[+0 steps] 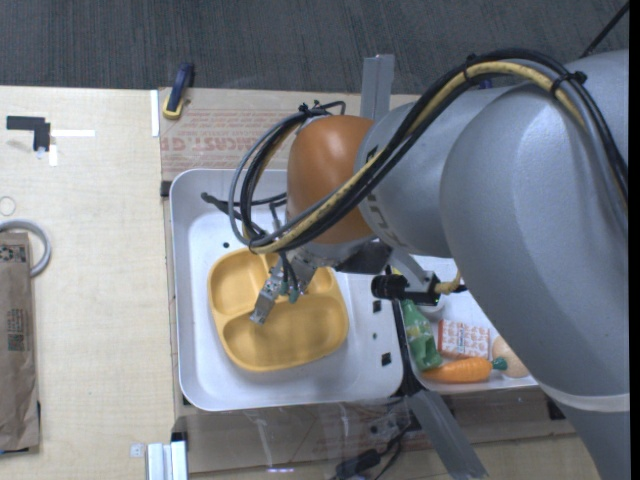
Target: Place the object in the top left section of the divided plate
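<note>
I see one yellow plastic divided plate (280, 333) under my pincer (270, 298), bare white bin (200, 368) floor around it. One orange carrot (462, 370) lies well right. Pincer's grip: I cannot tell.

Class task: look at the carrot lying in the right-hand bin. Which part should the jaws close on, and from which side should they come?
Grip the carrot across its thick orange middle, coming straight down from above. It lies flat and long, left to right, so the jaws should likely span its narrow width. Packets crowd its far side, so aim for the middle.
</note>
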Robot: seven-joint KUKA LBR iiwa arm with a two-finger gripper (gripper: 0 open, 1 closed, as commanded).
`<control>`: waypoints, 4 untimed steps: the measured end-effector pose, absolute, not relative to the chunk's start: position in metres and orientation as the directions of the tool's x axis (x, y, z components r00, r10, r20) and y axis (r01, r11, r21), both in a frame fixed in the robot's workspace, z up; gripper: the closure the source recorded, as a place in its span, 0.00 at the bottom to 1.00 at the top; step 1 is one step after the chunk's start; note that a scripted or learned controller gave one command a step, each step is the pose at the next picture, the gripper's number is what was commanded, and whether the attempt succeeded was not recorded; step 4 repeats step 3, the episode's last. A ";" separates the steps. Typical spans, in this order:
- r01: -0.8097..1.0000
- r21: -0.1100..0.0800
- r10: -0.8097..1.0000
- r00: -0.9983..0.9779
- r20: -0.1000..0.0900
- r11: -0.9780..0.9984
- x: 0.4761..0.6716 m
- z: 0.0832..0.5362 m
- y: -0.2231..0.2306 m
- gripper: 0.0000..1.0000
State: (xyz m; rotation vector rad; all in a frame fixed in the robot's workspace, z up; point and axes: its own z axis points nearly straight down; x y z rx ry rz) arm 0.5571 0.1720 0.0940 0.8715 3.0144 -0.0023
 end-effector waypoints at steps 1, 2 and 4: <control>0.559 0.001 0.559 -0.829 -0.004 0.829 0.624 0.208 0.178 0.00; 0.512 -0.001 0.512 -0.859 -0.001 0.859 0.608 0.126 0.228 0.00; 0.556 0.013 0.557 -0.831 -0.009 0.831 0.645 0.100 0.228 0.00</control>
